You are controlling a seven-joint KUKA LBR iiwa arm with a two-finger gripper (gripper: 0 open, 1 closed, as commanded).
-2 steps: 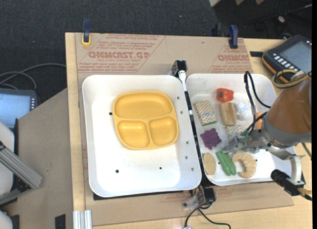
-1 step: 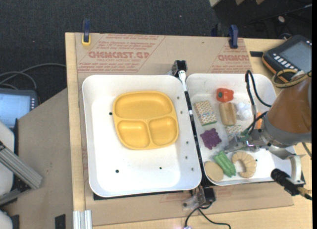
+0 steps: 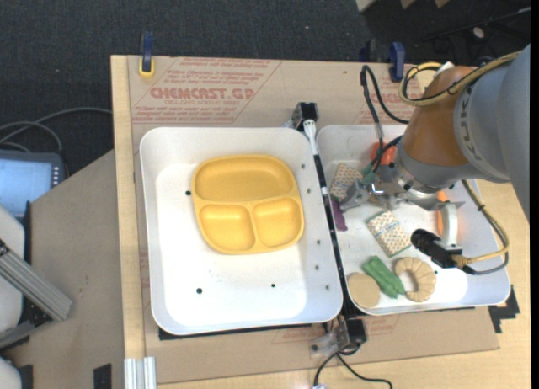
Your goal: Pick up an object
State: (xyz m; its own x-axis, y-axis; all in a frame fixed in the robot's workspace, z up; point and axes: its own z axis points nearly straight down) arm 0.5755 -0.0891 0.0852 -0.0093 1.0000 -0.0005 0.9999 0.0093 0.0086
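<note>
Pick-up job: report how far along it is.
Done: the arm is over the right bin, its tool low among the items at that bin's left side. In hand: nothing visibly gripped. Left: grasping and lifting; the green piece and patterned block lie on the bin floor.

Pretty clearly a robotics lab or test cell, not anybody's home. The bench (image 3: 253, 84) was a raw brown board with a supplier's name printed across it in red, held down at the back edge by a yellow clamp (image 3: 147, 64) and a blue clamp (image 3: 396, 50). Two white bins (image 3: 156, 210) sat side by side on it, with black brackets at the seam between them. Loose cables (image 3: 383, 114) ran over the bench near the grey and orange arm (image 3: 467, 126), and another cable (image 3: 50, 122) trailed across the dark carpet. Aluminium framing (image 3: 34, 282) poked in at the lower left.
</note>
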